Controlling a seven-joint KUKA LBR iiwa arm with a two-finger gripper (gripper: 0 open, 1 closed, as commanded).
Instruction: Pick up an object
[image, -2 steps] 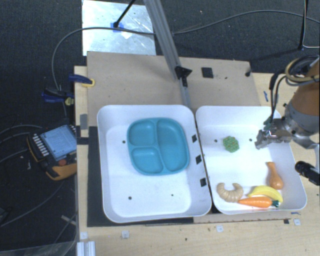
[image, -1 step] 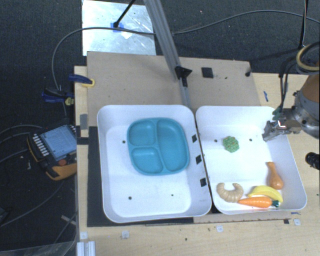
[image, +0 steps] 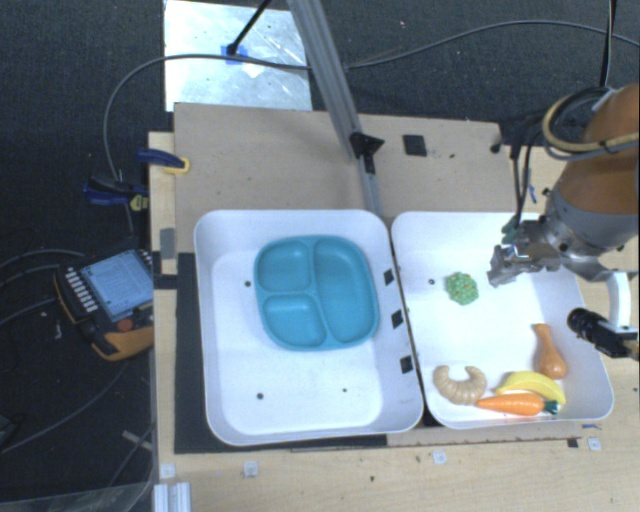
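Nearest you, along the front edge of the right bin, lie a toy carrot, a banana just behind it, a tan croissant to their left and a brown gourd-shaped piece behind. You see a green broccoli-like toy alone mid-bin, just left of the gripper, which hangs above the bin floor holding nothing; whether its fingers are parted you cannot tell. Beside it, the left bin carries a blue divided plate.
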